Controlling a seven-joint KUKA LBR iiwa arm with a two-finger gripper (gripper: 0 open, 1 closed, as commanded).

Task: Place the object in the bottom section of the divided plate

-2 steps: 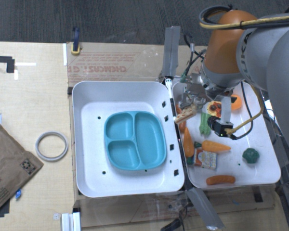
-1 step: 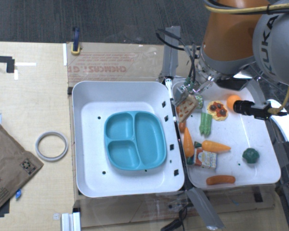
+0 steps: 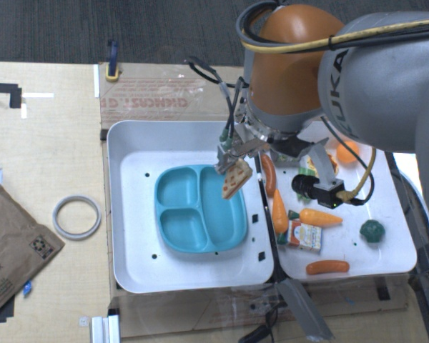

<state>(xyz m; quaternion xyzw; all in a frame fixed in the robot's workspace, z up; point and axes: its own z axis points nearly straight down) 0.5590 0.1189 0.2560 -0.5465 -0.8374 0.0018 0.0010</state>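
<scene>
A light blue divided plate (image 3: 200, 210) lies in the left white bin (image 3: 129, 213), with two small sections on its left and one long section on its right. My gripper (image 3: 232, 161) hangs over the plate's upper right part, shut on a tan toast-like slice (image 3: 235, 179) that dangles tilted between its fingers, above the long section. The grey arm with its orange band (image 3: 293, 56) covers the upper middle of the right bin.
The right bin (image 3: 386, 263) holds a red sausage (image 3: 269, 175), carrots (image 3: 279, 211) (image 3: 320, 217), a small carton (image 3: 305, 236), another sausage (image 3: 327, 266), a green ball (image 3: 372, 230) and an orange fruit (image 3: 347, 151). A tape ring (image 3: 76, 216) and a cardboard box (image 3: 11, 256) lie on the bench at left.
</scene>
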